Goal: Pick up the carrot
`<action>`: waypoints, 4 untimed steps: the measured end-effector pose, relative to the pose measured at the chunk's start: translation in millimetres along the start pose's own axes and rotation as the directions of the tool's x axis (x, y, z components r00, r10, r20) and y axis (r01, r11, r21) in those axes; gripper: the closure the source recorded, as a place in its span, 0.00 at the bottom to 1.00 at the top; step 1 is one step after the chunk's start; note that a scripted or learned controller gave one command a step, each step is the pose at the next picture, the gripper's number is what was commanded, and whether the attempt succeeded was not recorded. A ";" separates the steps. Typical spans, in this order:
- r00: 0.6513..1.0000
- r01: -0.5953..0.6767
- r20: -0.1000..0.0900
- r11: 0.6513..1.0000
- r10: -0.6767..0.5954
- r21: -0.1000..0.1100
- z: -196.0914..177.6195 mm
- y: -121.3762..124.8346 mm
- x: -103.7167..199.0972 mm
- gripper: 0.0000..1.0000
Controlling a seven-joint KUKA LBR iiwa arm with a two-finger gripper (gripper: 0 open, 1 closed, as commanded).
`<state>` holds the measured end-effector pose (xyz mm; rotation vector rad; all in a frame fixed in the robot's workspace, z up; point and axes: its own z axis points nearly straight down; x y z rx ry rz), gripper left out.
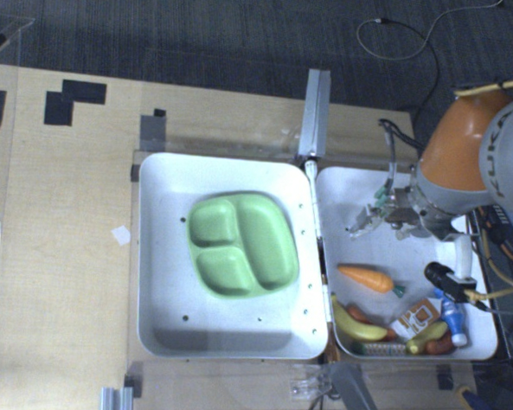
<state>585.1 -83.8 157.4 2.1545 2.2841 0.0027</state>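
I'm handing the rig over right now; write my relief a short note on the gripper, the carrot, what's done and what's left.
Gripper: over the upper part of the right bin, nothing between its fingers.
Carrot: lying flat on the right bin's floor, below the gripper in the picture and apart from it, leafy end pointing right.
Nearby: banana and a small carton along the bin's near edge, close to the carrot but not touching it.
Left bin: holds a green divided plate.
Done: nothing picked.
Left: lower onto the carrot, grip, lift.
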 end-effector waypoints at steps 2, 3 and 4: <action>0.985 -0.172 -0.001 0.985 0.172 -0.015 67.0 -84.7 2.7 0.00; 0.985 -0.170 -0.002 0.985 0.170 -0.021 55.0 -82.1 3.5 1.00; 0.980 -0.198 0.001 0.980 0.198 -0.002 -28.2 16.1 31.9 1.00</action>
